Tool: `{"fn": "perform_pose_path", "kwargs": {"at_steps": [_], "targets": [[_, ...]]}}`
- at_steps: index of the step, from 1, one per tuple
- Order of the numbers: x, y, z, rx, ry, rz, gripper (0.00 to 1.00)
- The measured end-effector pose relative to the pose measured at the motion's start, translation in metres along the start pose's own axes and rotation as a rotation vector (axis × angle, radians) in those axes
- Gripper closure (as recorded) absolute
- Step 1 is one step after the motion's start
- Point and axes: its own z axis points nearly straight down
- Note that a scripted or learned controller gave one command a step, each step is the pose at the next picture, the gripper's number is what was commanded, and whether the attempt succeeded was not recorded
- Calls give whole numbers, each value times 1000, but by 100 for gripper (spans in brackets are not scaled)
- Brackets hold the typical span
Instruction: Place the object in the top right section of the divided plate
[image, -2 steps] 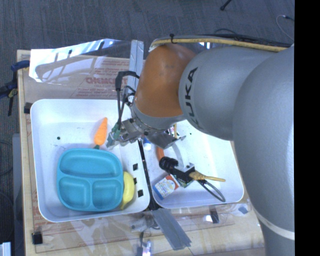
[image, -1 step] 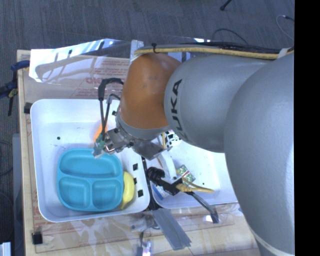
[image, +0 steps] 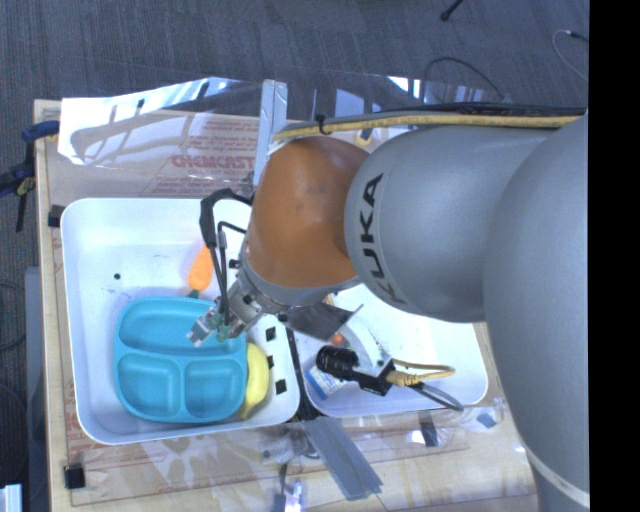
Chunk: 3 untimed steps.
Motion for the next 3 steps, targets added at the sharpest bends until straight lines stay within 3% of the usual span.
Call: {"fn": "perform_pose_path", "kwargs": {"at_steps": [1,2,3], "targets": [[-12,62,15,-3,-2,173,100],[8,6,-24,-3,-1,130,100],[-22,-15,-31,-2,0,-41,100]]}}
